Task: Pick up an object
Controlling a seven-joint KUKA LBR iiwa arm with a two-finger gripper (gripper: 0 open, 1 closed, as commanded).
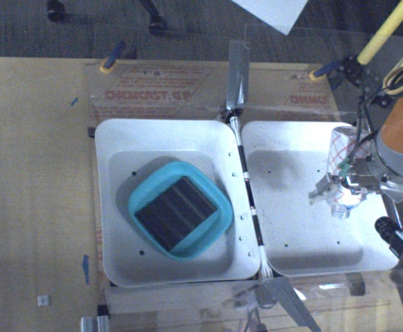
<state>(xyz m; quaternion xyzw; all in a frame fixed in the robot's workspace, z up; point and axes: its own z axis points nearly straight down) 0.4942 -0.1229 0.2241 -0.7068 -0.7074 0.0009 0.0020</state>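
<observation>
Bins sit side by side on the bench: a left bin point(111, 151) and a right bin point(284, 251), meeting along a central divider. In the left bin lies a teal dish point(219, 203), squarish with rounded corners and turned at an angle, and inside it rests a dark ribbed block point(174, 212) that covers most of its floor. The dish sits toward the middle of that bin, slightly nearer the front wall. The arm point(399, 133) reaches in from the right, its orange band visible at the frame's edge, and the gripper point(334, 198) hangs over the right side of the right bin, near its right wall. Whether the jaws are apart or together I cannot tell; the tip is a blur of pale metal and clear parts. Nothing can be made out between them. The dish and block lie well apart from the gripper, across the divider in the other bin.
</observation>
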